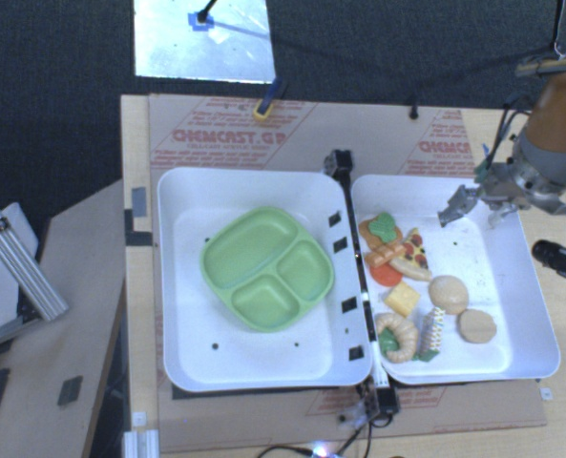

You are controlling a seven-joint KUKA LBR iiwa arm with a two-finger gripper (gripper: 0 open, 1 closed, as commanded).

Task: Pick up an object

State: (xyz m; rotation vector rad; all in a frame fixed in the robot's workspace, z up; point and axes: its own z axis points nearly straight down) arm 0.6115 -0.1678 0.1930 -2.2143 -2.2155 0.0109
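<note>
— Nearest the lens: tangle of dark cables (359, 418) at the front edge of the tan wooden bench (82, 256), just below the seam between the two bins.

— Behind that?

— Shallow white left bin (187, 351) holding a pale green three-compartment plastic tray (266, 268). Shallow white right bin (521, 303) with toy food along its left half: pizza slice (411, 256), yellow cube (403, 300), two beige round pieces (462, 310), shrimp-like curl (397, 335) near the front.

— Tool?

— Grey two-finger gripper (473, 203) over the right bin's back half, fingers spread apart, nothing between them, well clear of the toys.

— Surroundings?

— Brown printed cardboard sheet (235, 132) under both bins, dark carpet (53, 65) beyond, shiny metal square plate (203, 27) on it at the back, aluminium frame rail (15, 260) at far left.
</note>
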